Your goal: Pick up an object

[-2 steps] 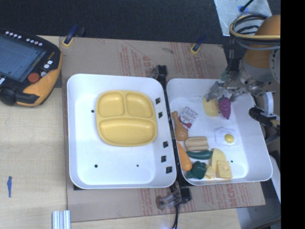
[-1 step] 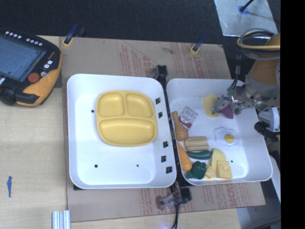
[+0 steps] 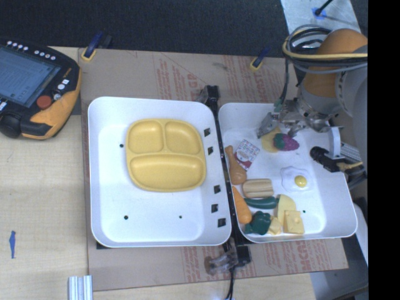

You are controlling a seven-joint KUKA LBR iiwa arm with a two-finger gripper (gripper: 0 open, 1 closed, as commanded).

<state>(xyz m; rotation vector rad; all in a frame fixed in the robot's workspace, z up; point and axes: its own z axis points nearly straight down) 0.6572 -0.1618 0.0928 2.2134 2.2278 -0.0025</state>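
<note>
Purple-and-yellow toy food (image 3: 282,142) lies in the right bin (image 3: 334,220) beneath the gripper (image 3: 279,125), finger state unclear.

Wooden bench (image 3: 37,192), dark floor (image 3: 187,11) behind

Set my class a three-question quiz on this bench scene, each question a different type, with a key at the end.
1. True or false: the yellow divided plate lies in the left bin.
2. Which bin holds the toy fried egg? A) left bin B) right bin
3. Fill in: the gripper hangs over the ____ bin, near a purple and yellow toy.

Key: 1 true; 2 B; 3 right.
</note>
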